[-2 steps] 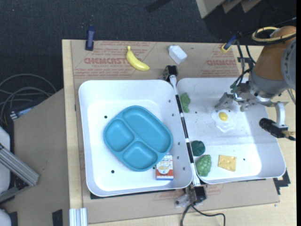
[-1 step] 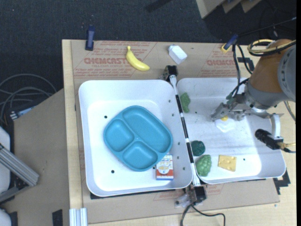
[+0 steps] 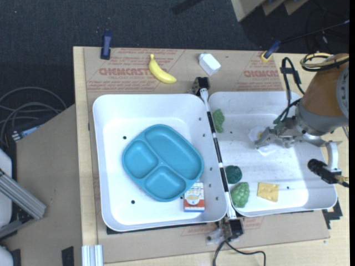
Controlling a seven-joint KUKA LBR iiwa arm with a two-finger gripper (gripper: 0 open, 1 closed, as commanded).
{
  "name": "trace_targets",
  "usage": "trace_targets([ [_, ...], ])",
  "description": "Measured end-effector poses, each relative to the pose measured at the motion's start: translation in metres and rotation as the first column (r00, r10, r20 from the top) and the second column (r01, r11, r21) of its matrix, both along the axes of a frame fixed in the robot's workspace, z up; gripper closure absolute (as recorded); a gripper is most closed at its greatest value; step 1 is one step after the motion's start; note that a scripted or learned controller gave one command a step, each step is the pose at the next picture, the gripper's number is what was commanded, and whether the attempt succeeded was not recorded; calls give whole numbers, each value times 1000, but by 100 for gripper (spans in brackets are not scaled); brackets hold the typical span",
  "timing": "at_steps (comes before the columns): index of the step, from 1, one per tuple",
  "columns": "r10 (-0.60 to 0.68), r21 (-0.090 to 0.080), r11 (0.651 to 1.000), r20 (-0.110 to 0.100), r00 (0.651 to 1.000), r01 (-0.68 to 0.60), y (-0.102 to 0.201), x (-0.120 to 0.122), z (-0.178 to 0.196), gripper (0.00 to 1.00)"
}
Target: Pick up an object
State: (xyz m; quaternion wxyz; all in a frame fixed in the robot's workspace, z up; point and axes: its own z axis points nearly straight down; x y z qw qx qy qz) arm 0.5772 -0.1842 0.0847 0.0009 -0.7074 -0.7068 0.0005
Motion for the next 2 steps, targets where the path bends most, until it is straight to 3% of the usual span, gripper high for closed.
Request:
trace_targets([
  [1,3,0,1000,5,1000,-3,61,67,30,0],
  [2,0,-1,1000,0,1000,0,-4,15,0,0],
])
